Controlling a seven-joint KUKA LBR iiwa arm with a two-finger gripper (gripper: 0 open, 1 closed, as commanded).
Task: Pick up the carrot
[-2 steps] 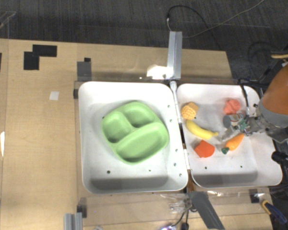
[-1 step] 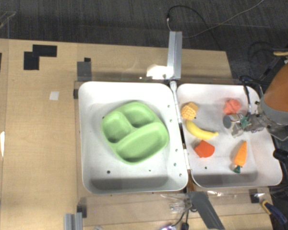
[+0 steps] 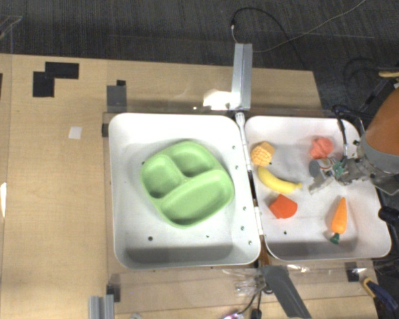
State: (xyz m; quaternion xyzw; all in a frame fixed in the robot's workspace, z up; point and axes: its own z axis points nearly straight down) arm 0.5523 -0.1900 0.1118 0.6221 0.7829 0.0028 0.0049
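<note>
hovering over the right bin (image 3: 359,248), gripper (image 3: 326,173) sits above and to the left of the carrot (image 3: 338,218), apart from it, nothing between its fingers. looks like approach step, grasp not yet made. carrot lies on the bin floor near the right bin's front right corner, nearly upright in the view, green stub toward the front wall, orange tip pointing back toward the gripper. banana (image 3: 276,181) is left of the carrot, with a red-orange piece (image 3: 283,207) between them, nearer the banana; corn (image 3: 263,153) further back left; a pinkish-red item (image 3: 322,147) sits behind the carrot, just past the gripper.

next move, my guess: shift the gripper toward the front right until it is over the carrot's middle, line the fingers across its narrow width, then descend. carrot has free floor around it, so neighbours shouldn't interfere.

hard to make out: gripper is small and blurry, cannot tell whether its fingers are apart or together. arm (image 3: 392,128) is cut off at the view's right edge. pinkish-red item's identity unclear. green divided plate (image 3: 186,181) in the left bin (image 3: 123,198) is not involved.
</note>
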